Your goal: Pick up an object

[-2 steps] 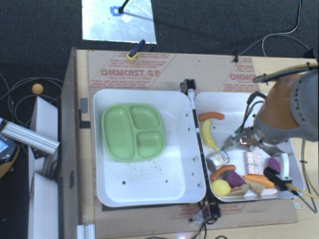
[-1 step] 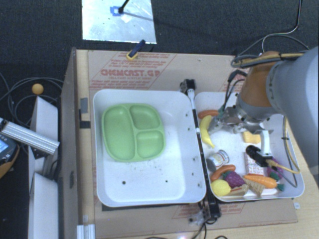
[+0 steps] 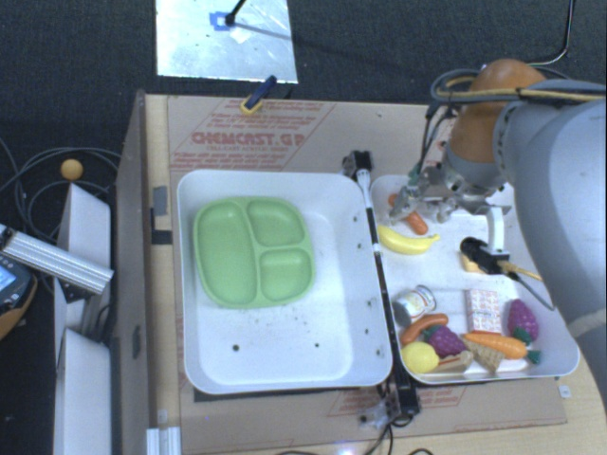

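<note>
Robot arm [image 3: 531,121] reaches into toy-filled bin [image 3: 569,354]

The arm's bulk hides the bin's far corner. The gripper [image 3: 424,204] hangs over a small carrot [image 3: 416,223], a banana [image 3: 408,241] just below; finger spread cannot be told.

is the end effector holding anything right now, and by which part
Cannot be told. The end effector sits low in the right white bin, right by a small orange carrot-shaped toy, but no grip shows.

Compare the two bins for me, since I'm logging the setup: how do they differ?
The left bin carries one green divided tray; the right bin holds many small toy foods, such as a banana. The arm reaches over the right bin, not the left bin. Both are shallow and white, side by side.
</note>
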